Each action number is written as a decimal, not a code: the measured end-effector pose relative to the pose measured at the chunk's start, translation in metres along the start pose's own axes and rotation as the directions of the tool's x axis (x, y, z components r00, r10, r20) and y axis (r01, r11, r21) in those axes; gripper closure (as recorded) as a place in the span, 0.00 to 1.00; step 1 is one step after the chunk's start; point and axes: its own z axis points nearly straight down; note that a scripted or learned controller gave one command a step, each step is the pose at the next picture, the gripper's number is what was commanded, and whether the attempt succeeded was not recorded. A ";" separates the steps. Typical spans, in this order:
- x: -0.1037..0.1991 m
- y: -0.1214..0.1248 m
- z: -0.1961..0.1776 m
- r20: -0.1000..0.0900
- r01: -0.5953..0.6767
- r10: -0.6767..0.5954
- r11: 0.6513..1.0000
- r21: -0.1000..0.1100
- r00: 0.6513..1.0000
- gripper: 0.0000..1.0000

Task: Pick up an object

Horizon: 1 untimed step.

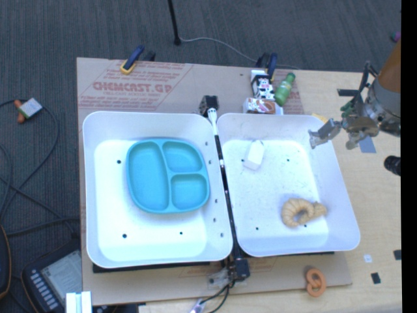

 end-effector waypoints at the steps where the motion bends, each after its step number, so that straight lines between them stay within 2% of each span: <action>1: 0.061 -0.051 0.157 0.000 0.000 0.000 1.000 -0.005 1.000 0.00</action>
